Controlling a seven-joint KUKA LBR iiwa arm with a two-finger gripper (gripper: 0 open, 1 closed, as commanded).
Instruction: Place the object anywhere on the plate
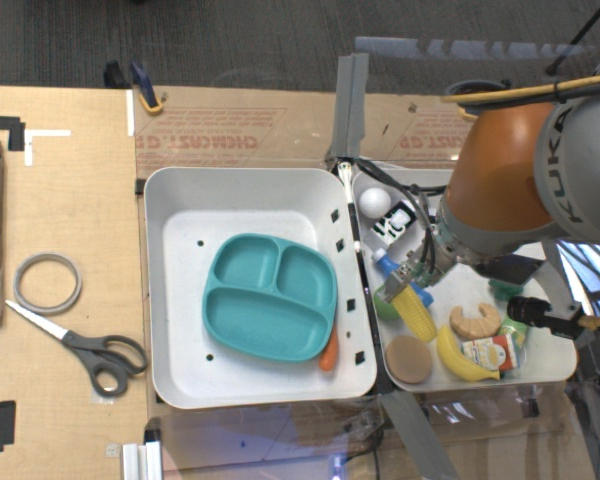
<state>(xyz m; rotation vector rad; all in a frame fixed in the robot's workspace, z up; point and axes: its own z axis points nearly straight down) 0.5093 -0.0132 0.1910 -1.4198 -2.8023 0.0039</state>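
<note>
The KUKA arm [520, 168] is reaching down into the right bin [555, 363], and its fingers [412, 273] are hanging low over a cluster of toy food near the bin's left wall. Cables and the wrist are crowding them, so whether they are spread or closed cannot be told, nor whether anything is sitting between them.

Just below the fingers, a yellow corn cob [414, 311] with a bumpy surface is lying at a slant, with something green [386, 302] beside it and a blue piece [393, 268] touching or nearly touching the fingers. Further below, a round tan disc [410, 360] is resting. To the right of the fingers, a smooth yellow banana [462, 360], a tan ring-shaped pastry [476, 320] and a small printed packet [498, 350] are lying together. Above the fingers, a white ball [375, 201] is sitting in the bin's corner.

Well to the left of the fingers, in the left bin [180, 268], a teal plastic plate [270, 298] with three compartments is lying flat. An orange carrot [328, 353] is resting just off the plate's lower right rim.

On the wooden tabletop [70, 218], scissors [85, 348] and a tape roll [47, 281] are lying.
</note>
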